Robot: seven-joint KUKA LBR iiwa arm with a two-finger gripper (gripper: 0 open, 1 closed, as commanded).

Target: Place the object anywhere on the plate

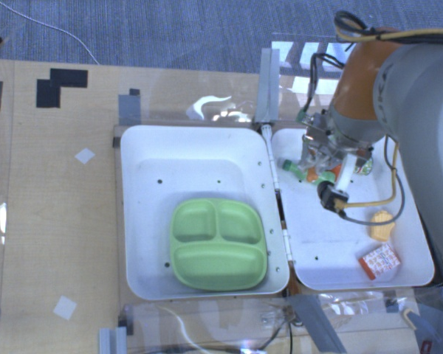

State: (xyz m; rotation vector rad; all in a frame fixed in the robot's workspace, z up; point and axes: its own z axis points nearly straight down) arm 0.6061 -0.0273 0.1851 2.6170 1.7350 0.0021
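- Nearest me, in the right white plastic bin, I see a small red-and-white packet and, just beyond it, a pale orange lump, both lying loose and apart from the arm.
- In the left white bin sits the green three-compartment plastic plate, flat near the front wall. I judge it waits there as the drop target; nothing lies on it yet.
- Farther back, my hand hangs low over the right bin's rear, above a small jumble of green, orange and white things. I take the task's object to be among them; which one, I cannot tell.
- I cannot tell how the hand stands; the wrist hides it.
- Beyond lie the pale wooden bench with black markers, then blue-grey carpet crossed by a thin cable.
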